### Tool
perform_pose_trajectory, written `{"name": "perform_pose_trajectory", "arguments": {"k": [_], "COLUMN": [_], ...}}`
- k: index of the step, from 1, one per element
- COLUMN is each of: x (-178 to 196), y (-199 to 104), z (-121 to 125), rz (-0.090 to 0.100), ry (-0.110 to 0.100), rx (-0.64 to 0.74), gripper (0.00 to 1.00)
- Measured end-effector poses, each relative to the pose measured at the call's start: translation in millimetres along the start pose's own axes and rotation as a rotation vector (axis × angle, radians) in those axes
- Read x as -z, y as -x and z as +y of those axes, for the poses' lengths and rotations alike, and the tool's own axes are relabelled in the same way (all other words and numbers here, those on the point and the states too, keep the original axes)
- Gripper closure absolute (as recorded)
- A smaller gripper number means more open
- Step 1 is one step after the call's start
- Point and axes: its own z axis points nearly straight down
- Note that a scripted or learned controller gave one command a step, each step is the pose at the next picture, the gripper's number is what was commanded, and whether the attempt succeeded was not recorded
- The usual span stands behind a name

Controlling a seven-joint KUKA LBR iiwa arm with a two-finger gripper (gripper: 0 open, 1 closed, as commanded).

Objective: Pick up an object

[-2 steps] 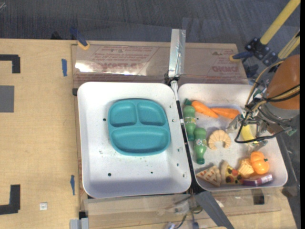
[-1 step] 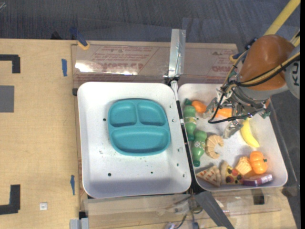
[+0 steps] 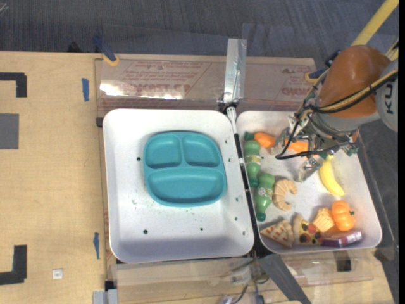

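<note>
My gripper (image 3: 309, 159) hangs low over the upper middle of the right bin (image 3: 367, 189), below the arm's orange band (image 3: 354, 75). An orange toy piece (image 3: 295, 147) lies right at the gripper's left side; I cannot tell whether they touch. A yellow banana (image 3: 330, 177) lies just to the gripper's right. A croissant (image 3: 285, 192) sits below and to its left. Cables and the wrist hide the bin floor directly beneath the gripper.
The right bin also holds an orange carrot (image 3: 266, 139), green vegetables (image 3: 254, 159) along its left wall, a small pumpkin (image 3: 342, 215), a pizza slice (image 3: 278, 232) and a purple eggplant (image 3: 345, 238). The left bin (image 3: 120, 189) holds a teal divided plate (image 3: 185, 168).
</note>
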Motion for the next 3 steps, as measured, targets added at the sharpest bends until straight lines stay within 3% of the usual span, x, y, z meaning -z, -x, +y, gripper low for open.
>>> {"name": "perform_pose_trajectory", "arguments": {"k": [1,2,3], "x": [15.4,2.1,2.1], "y": [4.6,-91.0,-67.2], "z": [-1.3,1.8,3.7], "rz": [-0.015,0.004,-0.001], "ry": [-0.008,-0.003,-0.005], "rx": [-0.002,0.057,-0.078], "gripper": [1.0,1.0,1.0]}}
